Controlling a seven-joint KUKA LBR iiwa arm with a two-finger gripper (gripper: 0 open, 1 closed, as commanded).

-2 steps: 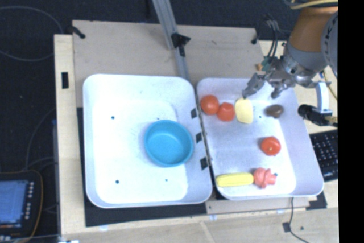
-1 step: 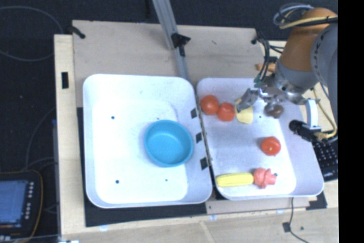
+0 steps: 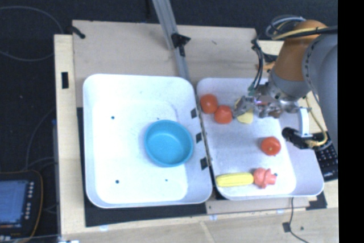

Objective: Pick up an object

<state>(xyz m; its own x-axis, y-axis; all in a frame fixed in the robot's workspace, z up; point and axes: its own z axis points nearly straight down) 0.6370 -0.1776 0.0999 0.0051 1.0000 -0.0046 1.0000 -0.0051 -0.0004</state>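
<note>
Dark floor around a tan surface [image 3: 131, 48] w/ two white bins side by side. Left bin [image 3: 114, 99] has a blue bowl [image 3: 168, 143] near its right wall. Right bin [image 3: 239, 148] carries the small stuff: two tomatoes close together at upper left, one [image 3: 209, 103] by the wall, the other [image 3: 223, 115] just below-right of it; a pale yellow piece [image 3: 245, 118]; a third tomato [image 3: 271, 146] mid-right; a corn cob [image 3: 234, 180] and a pink toy [image 3: 264, 177] touching end to end along the near edge.

Pincer [image 3: 245, 106] is low over the right bin's upper part, arm coming in from the right. Its tip sits right on top of the pale yellow piece, which peeks out just beneath and slightly toward the near side. Can't tell if the tips are spread or closed, nor if anything's gripped; too blurred, too small.

Likely target: the yellow piece, directly under the tip, so the move is prob. straight down, not sideways. It looks blunt, w/ no clear long axis or pointing direction. Second tomato lies just left of it, nearly touching; crowding risk. Corn cob, by contrast, runs left-right, well apart toward the near edge.
</note>
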